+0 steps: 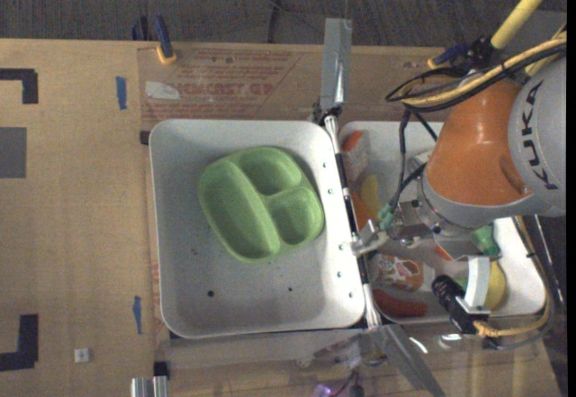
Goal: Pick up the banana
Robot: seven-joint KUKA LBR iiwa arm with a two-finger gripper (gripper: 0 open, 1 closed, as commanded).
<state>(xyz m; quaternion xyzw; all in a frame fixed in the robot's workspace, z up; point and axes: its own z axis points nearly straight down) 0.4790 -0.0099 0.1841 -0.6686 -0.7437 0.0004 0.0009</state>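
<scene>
The banana (498, 289) is a yellow curve in the right bin's near right corner, partly covered by a white and black part of the arm. My gripper (396, 235) hangs under the orange wrist band (472, 157) over the left middle of the right bin (536, 294). It is to the left of the banana and apart from it. The wrist hides most of the gripper, and nothing shows in its hold.
The left bin (180, 278) holds a green divided plate (261, 203). In the right bin, an orange and white packet (356, 152) lies at the far left, and a round red and white item (400, 275) lies under the gripper. Cables (468, 62) trail off the arm.
</scene>
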